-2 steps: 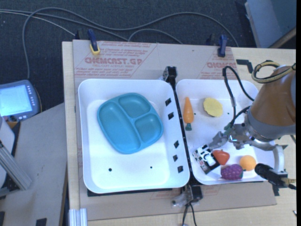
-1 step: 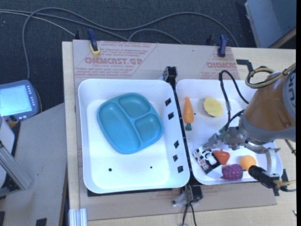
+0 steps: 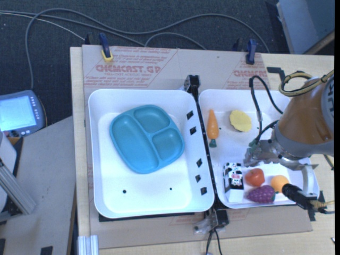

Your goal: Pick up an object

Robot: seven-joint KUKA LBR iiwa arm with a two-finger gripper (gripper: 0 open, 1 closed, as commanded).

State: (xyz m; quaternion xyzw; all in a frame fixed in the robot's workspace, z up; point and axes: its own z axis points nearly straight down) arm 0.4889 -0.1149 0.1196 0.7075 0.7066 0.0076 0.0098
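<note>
One red tomato lies just below the hand, whose grip I cannot tell.

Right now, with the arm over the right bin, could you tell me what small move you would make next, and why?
Probably a short descent onto the red tomato. The gripper hovers just above it in the right bin, holding nothing visible, and the grapes, orange and cow toy crowd close, so go straight down.

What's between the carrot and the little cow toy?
Nothing. In the camera view, bare white bin floor runs from the carrot down to the cow toy.
</note>
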